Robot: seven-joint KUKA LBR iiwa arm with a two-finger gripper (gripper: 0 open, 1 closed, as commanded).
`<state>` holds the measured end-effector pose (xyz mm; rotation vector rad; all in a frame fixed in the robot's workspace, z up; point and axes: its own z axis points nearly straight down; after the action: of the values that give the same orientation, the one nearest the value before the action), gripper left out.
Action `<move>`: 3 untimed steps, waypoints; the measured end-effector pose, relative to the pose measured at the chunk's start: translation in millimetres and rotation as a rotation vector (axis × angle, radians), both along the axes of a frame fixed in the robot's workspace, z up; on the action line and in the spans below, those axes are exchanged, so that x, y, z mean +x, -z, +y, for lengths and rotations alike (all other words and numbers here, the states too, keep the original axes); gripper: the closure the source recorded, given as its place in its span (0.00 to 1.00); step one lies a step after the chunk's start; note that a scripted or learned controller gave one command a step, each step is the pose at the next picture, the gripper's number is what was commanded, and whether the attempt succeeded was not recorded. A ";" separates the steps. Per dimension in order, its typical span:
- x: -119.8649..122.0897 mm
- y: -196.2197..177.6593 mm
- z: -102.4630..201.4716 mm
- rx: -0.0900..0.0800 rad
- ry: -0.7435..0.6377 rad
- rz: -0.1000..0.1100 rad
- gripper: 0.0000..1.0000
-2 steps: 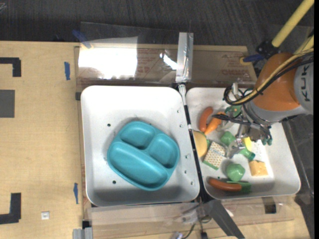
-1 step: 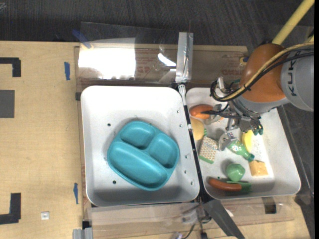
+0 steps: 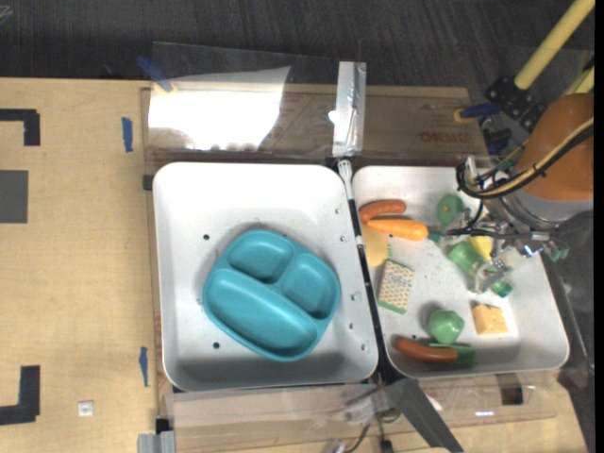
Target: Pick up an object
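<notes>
The right bin (image 3: 538, 347) holds several toy foods: an orange carrot (image 3: 397, 226), a sausage (image 3: 381, 209) behind it, a yellow piece (image 3: 377, 248), a patterned cracker (image 3: 396, 285), a green ball (image 3: 445, 326), a red chilli (image 3: 433, 350), a cheese cube (image 3: 489, 318) and green pieces (image 3: 451, 207). My gripper (image 3: 494, 270) hangs low over the right side of this bin, among a green piece (image 3: 463, 254) and a yellow bit (image 3: 481, 245), just behind the cheese cube. Its tip is cluttered with cables and small items.
The left bin (image 3: 179, 196) carries a teal divided plate (image 3: 272, 292). A clear plastic sheet (image 3: 226, 111) and a metal divider (image 3: 348, 107) stand behind the bins. The orange-banded arm (image 3: 564, 149) comes in from the right. Wooden bench (image 3: 66, 253) lies to the left.
</notes>
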<state>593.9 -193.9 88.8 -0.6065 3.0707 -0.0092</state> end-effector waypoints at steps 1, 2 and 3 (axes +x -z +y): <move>-5.5 -0.7 67.7 0.004 -0.079 0.000 0.00; 25.7 -0.5 88.9 0.001 -0.164 -0.001 0.00; -8.6 -0.4 15.4 -0.003 -0.415 0.004 0.00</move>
<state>585.3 -178.5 89.1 -1.2277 2.8826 -0.0085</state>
